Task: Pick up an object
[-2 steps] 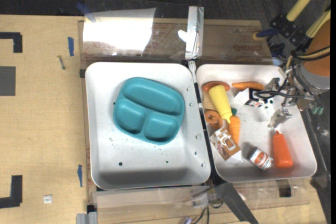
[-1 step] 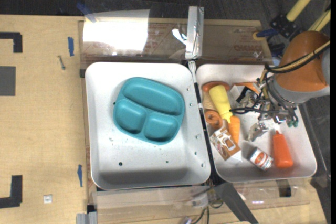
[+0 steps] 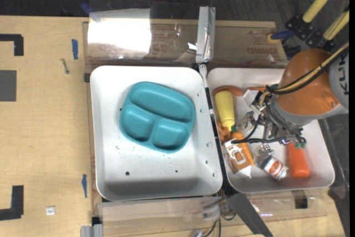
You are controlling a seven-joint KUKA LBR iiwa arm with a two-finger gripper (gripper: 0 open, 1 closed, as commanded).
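While the arm reaches in from the right, its gripper sits low over the middle of the right bin; whether it is released or clenched cannot be told. Around it lie a yellow bottle, an orange carrot-shaped item, a small can and an orange-white packet. A teal divided plate rests in the left bin.

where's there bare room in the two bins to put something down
Left bin: bare floor along the front and left walls, around the teal tray. Right bin is crowded: yellow bottle, orange carrot, small can and the arm above them.
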